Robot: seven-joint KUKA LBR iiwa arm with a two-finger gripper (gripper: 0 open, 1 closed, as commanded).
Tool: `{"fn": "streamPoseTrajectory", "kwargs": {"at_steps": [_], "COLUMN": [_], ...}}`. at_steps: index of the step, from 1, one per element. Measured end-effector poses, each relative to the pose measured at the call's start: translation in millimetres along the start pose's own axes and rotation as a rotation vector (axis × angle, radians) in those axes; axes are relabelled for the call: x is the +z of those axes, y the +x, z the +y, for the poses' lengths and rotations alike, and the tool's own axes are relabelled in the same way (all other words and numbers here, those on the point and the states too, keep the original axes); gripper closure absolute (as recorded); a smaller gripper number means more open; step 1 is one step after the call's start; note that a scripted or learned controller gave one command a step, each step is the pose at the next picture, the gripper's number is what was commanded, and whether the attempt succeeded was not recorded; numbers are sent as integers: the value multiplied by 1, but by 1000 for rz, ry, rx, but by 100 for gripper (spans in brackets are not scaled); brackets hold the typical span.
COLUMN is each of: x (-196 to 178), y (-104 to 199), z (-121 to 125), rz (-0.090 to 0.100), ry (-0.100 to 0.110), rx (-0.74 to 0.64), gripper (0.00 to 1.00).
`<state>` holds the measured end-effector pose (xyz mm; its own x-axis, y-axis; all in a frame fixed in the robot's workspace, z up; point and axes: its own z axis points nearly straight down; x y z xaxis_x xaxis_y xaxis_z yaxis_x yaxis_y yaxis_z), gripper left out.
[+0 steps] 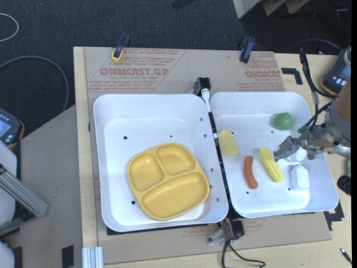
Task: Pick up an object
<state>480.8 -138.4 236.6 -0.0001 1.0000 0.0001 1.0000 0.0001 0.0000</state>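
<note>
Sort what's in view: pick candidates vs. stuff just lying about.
Job-relevant:
- gripper, low in the right bin
- toy corn cob
- toy hot dog
- pale yellow piece
- green ball-like item
- white block

Lying about:
- yellow divided plate in the left bin
- clamps
- cables

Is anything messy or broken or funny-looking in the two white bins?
Nothing looks broken or spilled. The yellow three-part plastic tray lies flat but turned askew in the left white bin. In the right white bin, the yellow toy corn cob, orange toy sausage and green round toy lie scattered.
</note>
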Motion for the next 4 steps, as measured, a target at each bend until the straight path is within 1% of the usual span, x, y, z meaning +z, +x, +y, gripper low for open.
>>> {"fn": "streamPoseTrajectory", "kwargs": {"at_steps": [1, 2, 4], "x": [-239, -229, -229], "y": [28, 28, 28], "z": [0, -1, -1], "rz": [-4, -1, -1], "ry": [-22, -1, -1], "rx": [-4, -1, -1], "gripper": [0, 0, 0]}}
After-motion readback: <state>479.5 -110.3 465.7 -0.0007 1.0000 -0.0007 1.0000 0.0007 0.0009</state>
